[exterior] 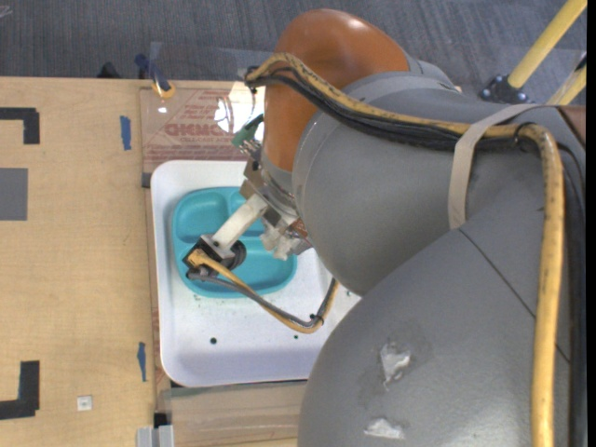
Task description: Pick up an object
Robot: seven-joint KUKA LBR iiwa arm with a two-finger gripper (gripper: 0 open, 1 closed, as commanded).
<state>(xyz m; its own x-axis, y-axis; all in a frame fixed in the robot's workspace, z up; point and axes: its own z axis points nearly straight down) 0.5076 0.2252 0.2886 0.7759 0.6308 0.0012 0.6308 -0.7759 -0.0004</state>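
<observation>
A teal plate [201, 220] with divided compartments lies in the left part of the white bin [191, 347]. My gripper [279, 238] hangs low over the plate's right side, at the end of the grey and orange arm [372, 156] that reaches in from the right. Nothing shows in its grasp. The arm hides the plate's right edge and the bin's right half.
A bare plywood bench [74, 250] with black tape marks and blue tape bits lies left of the bin. A clear sheet with red print [186, 119] lies behind the bin. The bin's front part [233, 343] is bare white floor with a few dark specks.
</observation>
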